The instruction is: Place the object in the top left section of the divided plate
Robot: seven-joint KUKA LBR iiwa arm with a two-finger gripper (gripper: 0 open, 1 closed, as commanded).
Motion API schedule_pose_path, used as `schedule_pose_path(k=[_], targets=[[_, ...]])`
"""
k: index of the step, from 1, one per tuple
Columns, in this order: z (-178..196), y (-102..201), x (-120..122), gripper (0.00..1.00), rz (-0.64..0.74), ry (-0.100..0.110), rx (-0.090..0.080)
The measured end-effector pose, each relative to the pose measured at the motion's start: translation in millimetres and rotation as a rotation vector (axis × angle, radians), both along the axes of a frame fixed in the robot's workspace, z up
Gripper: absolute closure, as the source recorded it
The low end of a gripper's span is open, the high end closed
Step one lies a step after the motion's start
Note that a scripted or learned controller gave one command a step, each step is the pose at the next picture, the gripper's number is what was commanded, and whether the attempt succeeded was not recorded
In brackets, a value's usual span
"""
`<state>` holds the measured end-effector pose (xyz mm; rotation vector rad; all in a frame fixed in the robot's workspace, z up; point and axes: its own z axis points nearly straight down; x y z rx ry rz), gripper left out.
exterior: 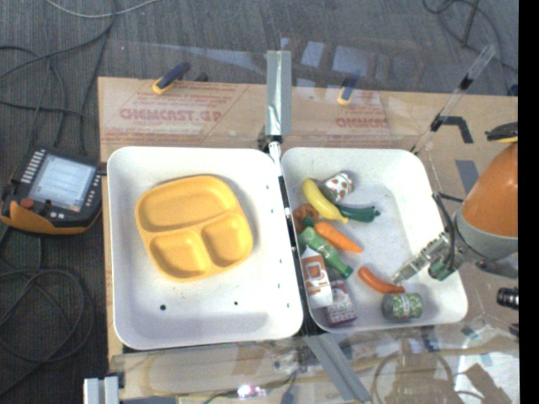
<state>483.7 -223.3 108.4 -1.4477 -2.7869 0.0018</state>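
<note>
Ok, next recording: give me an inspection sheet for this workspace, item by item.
Surface: bench bearing two shallow white bins, left bin and right bin.
Job's things: yellow divided plastic plate lies in the left bin, its sections bare.
Clutter: right bin holds a yellow toy banana, orange toy carrot, green toy pepper, round green can, small packets.
Grippers: two-finger gripper low over the right bin's right side, holding nothing.
Cables: loose cables on the floor.
Surroundings: orange-edged handheld pendant left of the bench.
</note>
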Motion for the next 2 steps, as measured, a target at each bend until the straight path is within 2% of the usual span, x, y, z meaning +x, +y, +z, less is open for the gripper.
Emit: schedule_pose_path(k=[1,2], targets=[[42.3,1.8,87.8,1.0,0.096,-0.004,0.001],[20.3,27.0,9.4,1.0,0.069,0.001,0.001]])
